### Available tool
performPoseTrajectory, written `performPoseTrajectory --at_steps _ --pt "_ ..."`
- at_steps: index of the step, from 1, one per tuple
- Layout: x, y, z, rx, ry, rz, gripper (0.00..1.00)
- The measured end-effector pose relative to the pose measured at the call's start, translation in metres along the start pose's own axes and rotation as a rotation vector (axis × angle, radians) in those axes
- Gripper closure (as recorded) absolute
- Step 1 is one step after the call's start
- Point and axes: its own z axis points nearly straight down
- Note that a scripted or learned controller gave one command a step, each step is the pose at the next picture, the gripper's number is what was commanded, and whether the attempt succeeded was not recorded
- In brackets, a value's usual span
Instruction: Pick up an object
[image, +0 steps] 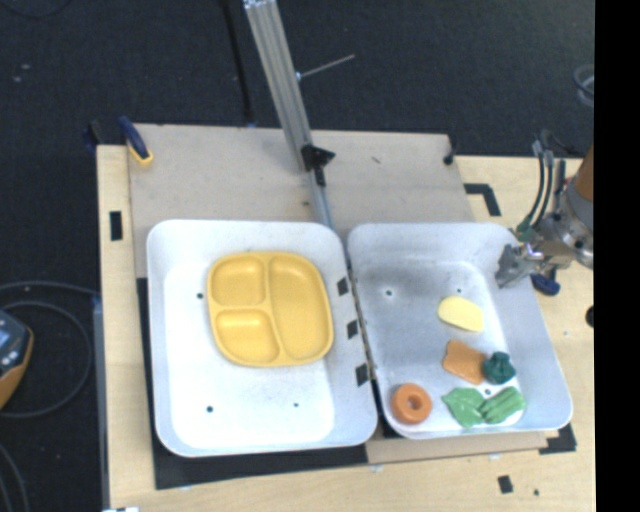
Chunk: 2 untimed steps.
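Jaws (512, 262) state unclear, at right bin (420, 250) edge; bin holds five items; one yellow tray (270, 308) left.

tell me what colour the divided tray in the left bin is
Yellow: the divided tray in the left bin, clearest in the camera view.

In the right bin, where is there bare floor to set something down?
The right bin has bare floor across its far and left parts, beyond the yellow piece. Its near right corner is crowded: orange ring, orange block, green pieces.
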Motion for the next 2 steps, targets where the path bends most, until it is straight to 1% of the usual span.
performPoseTrajectory --at_steps 1,2 --pt "-0.002 0.001 -0.027 0.004 0.002 -0.002 1.00" --pt "0.050 0.008 -0.026 0.007 0.005 -0.007 1.00"
